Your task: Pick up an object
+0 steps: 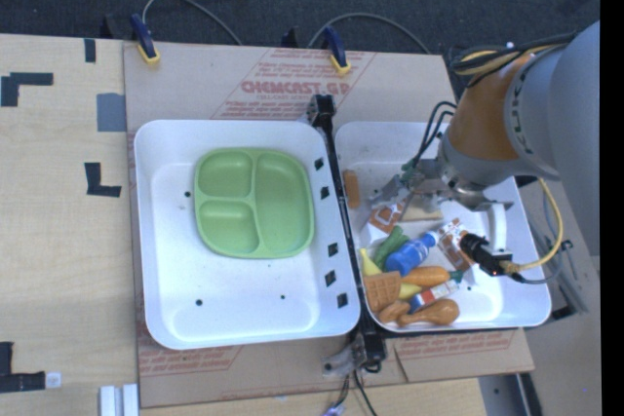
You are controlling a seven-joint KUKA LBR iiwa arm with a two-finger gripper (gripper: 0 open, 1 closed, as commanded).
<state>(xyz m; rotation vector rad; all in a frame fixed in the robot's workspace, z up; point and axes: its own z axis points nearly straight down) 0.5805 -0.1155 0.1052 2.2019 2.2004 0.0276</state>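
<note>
A heap of small toy food items is lying in the right bin [507, 312], crowded toward its near left part. Among them a blue bottle [410, 252] is lying tilted, with a green piece [389, 241] just to its left and a yellow piece [369, 260] touching the bin's left wall. Nearer the front edge, a waffle-patterned piece [382, 287] is sitting beside an orange carrot-like piece [426, 277], and a brown drumstick shape [432, 312] is lying along the near wall. A small packet with red markings [453, 244] is resting to the right of the bottle, and a tan item [351, 186] is lying alone farther back by the left wall.

The gripper [414, 182] is reaching down over the far part of this heap, just above the pile's back edge; whether its claw is released or clenched cannot be told, since dark parts and cables are covering it. The grey arm with its orange band [485, 122] is coming in from the right and hanging over the right bin.

In the left bin [161, 239] a green divided plate [254, 202] is lying flat, toward the far side. Both bins are sitting on a cardboard sheet [244, 88] clamped at its far edge.
</note>
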